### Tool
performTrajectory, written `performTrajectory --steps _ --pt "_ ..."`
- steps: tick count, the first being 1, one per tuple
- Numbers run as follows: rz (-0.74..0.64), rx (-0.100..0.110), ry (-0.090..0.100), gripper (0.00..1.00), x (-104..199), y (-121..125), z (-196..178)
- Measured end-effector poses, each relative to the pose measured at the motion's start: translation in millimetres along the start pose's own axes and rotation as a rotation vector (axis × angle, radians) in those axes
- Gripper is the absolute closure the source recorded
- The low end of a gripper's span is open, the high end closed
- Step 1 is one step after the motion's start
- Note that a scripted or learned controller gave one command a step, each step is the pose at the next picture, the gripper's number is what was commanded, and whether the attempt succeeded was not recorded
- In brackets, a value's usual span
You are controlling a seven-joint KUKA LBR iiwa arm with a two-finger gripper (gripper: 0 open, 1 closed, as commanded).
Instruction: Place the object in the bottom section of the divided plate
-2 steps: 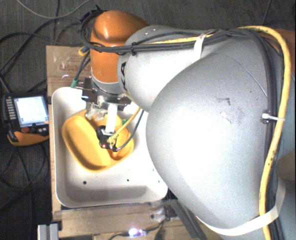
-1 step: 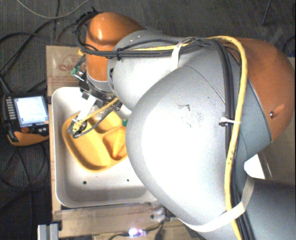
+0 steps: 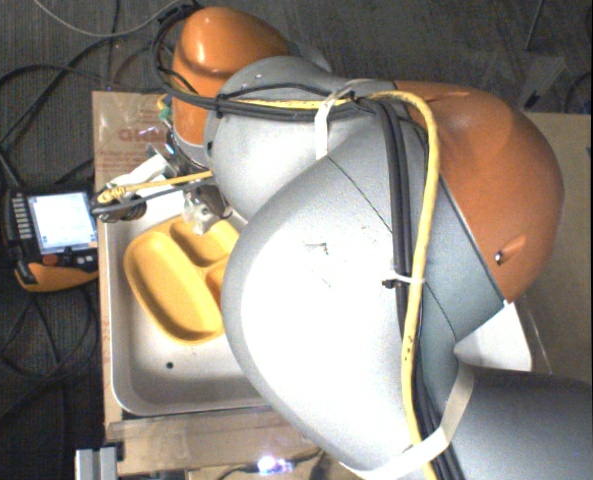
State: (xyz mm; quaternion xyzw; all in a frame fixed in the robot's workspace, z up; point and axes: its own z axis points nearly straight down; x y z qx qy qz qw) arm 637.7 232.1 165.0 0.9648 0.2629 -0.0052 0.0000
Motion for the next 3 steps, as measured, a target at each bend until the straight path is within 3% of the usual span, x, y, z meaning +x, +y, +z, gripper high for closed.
performTrajectory --steps 1,2,3 --pt "0.003 0.000 0.000 0.00 0 0 0" --pt "0.309 -0.001 -0.001 0.00 -57 -33 37" --pt "0.016 -0.006 -0.003 0.00 -81 -8 61"
